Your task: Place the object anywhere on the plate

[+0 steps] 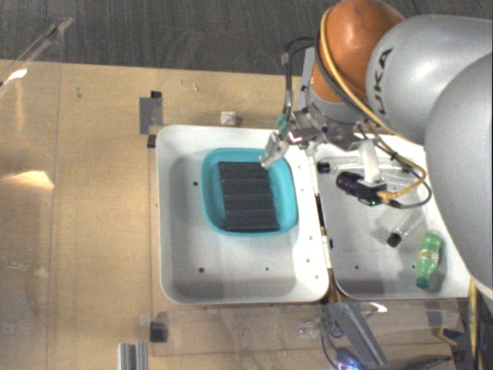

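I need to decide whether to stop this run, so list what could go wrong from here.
1. The gripper hangs at the teal plate's upper right rim; pulling back low might catch that rim.
2. The dark ridged block already lies on the plate, so another descent might shove it off.
3. The green bottle sits near the right bin's edge beneath the arm; a wide swing might strike it.

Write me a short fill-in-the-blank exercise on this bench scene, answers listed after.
1. The teal plate sits in the ____ bin.
2. The dark ridged block lies on the ____.
3. The green bottle lies in the ____ bin.
4. The gripper hangs over the plate's upper ____ corner.

Answers: left; plate; right; right
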